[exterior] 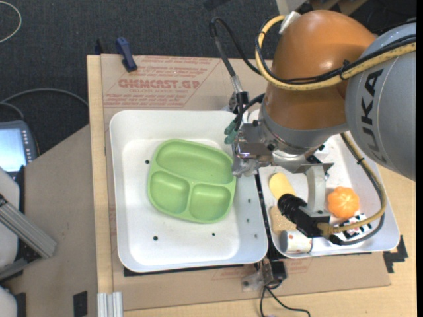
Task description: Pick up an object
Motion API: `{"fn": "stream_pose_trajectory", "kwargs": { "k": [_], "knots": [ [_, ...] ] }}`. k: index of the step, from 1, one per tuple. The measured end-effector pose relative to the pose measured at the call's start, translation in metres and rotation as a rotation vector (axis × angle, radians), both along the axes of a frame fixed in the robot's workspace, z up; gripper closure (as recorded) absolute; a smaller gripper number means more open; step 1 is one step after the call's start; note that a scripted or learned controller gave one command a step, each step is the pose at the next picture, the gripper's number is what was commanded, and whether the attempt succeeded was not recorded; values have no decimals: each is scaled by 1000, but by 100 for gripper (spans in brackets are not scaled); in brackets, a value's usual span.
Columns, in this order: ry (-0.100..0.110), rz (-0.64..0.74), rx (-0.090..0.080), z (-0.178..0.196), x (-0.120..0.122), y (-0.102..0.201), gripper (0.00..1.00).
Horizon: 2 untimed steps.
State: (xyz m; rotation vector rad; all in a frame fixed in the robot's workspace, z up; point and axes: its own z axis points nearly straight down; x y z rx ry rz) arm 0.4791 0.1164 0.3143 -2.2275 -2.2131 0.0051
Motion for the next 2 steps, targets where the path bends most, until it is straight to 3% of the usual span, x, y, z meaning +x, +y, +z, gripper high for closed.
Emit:
{"fn": "stream_pose_trajectory", "kwargs": {
  "k": [1, 2],
  "knots": [
    [-14, 5, 3, 83, 1, -22, 100],
    [-8, 3, 1, 108, 0, -54, 100]
  ]
}}
